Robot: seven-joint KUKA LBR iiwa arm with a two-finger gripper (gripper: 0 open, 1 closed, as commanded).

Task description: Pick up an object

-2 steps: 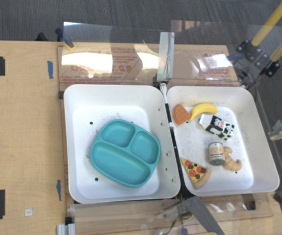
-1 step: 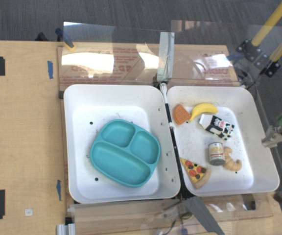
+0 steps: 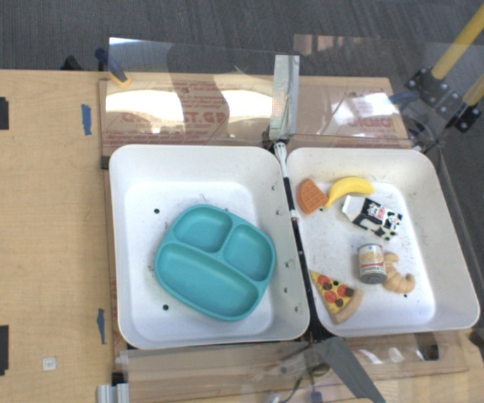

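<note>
The right bin (image 3: 448,250) holds several small items. A yellow banana (image 3: 347,189) lies near its back, with an orange waffle piece (image 3: 312,196) just left of it. A black-and-white milk carton (image 3: 375,217) lies on its side in the middle. Below it stands a small can (image 3: 371,264), and a tan croissant (image 3: 399,280) rests against the can's right side. A pizza slice (image 3: 336,295) lies at the front left corner.
The left bin (image 3: 133,191) holds a teal divided plate (image 3: 215,261). A clear panel with a metal post (image 3: 285,99) stands behind the bins. Yellow poles (image 3: 470,32) rise at the top right. A wooden benchtop (image 3: 32,225) lies to the left.
</note>
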